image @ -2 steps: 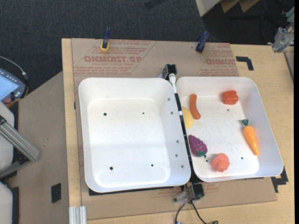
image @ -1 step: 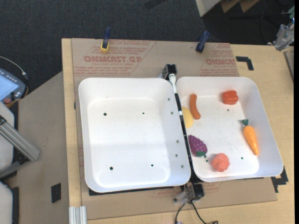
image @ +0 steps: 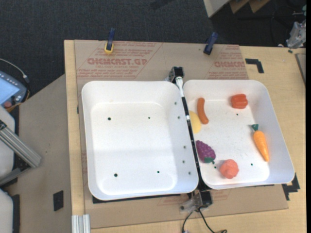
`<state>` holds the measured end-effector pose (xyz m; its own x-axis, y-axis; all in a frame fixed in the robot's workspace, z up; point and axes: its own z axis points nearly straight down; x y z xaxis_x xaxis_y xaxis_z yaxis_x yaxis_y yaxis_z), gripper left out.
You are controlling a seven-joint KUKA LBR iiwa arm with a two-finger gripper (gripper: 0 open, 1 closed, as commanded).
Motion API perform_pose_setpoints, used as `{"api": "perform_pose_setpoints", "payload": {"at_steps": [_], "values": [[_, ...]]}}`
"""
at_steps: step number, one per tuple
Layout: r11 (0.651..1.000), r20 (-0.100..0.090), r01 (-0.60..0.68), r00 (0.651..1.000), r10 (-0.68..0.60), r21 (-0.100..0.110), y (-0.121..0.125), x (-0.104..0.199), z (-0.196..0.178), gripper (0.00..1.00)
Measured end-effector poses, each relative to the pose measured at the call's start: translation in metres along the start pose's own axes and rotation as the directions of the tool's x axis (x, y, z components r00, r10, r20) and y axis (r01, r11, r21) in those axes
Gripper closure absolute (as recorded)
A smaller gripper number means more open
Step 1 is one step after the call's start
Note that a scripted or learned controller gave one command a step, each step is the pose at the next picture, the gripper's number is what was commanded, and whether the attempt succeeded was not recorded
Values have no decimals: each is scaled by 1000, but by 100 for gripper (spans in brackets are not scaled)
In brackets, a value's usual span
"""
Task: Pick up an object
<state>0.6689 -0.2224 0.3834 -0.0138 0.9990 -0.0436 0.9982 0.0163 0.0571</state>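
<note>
Jaws' state cannot be told; right bin [image: 275,111] holds carrot [image: 261,144], sausage [image: 202,110], grapes [image: 205,151], perhaps a lemon [image: 195,123].

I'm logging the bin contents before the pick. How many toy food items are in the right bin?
6: hot dog, yellow piece at the divider, red pepper, carrot, purple grapes, red-orange fruit near the front.

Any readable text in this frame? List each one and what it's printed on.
"CHEMCAST GP": red print on the brown protective sheet behind the left bin, large line, last letters a bit soft.
Smaller red lines under it: too blurred to read.
Red print on the same sheet behind the right bin, near the blue clamp: same style of logo, cut off and too blurred to read.
No text readable on the bins or the toy food.
</note>
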Motion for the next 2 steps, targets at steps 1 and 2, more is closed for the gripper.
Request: {"api": "perform_pose_setpoints", "payload": {"at_steps": [1,2], "values": [[1000,3,1,1000,-1,-5,1,0,-11,100],[1000,6,2,1000,-2,-9,3,-1,-22,100]]}}
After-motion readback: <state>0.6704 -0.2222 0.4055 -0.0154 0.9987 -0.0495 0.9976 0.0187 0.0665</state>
